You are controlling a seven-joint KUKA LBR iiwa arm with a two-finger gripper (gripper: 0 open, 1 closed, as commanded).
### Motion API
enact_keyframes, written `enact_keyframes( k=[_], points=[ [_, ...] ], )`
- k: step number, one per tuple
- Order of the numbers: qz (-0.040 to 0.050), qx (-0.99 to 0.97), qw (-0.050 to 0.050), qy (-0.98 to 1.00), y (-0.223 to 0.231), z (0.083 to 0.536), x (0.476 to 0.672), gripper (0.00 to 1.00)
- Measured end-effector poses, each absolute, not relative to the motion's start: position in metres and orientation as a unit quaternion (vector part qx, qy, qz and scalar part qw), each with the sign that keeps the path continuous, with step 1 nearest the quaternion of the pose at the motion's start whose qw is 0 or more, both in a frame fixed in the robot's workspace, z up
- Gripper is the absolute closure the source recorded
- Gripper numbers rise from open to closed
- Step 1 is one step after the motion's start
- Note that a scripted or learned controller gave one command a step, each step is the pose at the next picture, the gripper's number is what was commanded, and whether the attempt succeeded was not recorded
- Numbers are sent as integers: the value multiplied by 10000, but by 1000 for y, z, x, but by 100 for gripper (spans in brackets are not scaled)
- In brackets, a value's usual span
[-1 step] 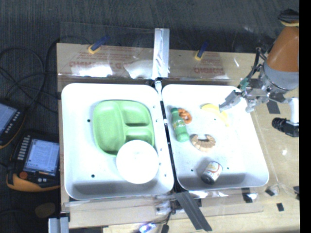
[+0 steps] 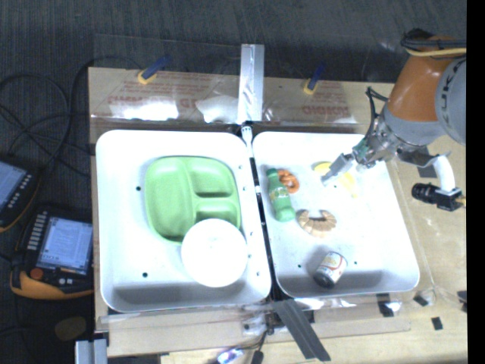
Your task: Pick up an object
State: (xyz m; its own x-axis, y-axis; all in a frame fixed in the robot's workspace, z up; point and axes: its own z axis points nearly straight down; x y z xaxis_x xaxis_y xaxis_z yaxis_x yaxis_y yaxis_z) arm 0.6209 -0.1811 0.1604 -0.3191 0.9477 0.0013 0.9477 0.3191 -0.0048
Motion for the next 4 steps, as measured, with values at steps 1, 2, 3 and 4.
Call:
enact_keyframes(
  k=[1, 2, 3, 4],
  points=[
    [1, -5206, 11, -8538, -208, 92, 649, 0],
    [-3, -5205, 27, -8539, -207, 98, 650, 100],
    [12, -5580, 9, -8299, -184, 198, 667, 100],
    [29, -5299, 42, -8481, -196, 97, 667, 100]
  ],
)
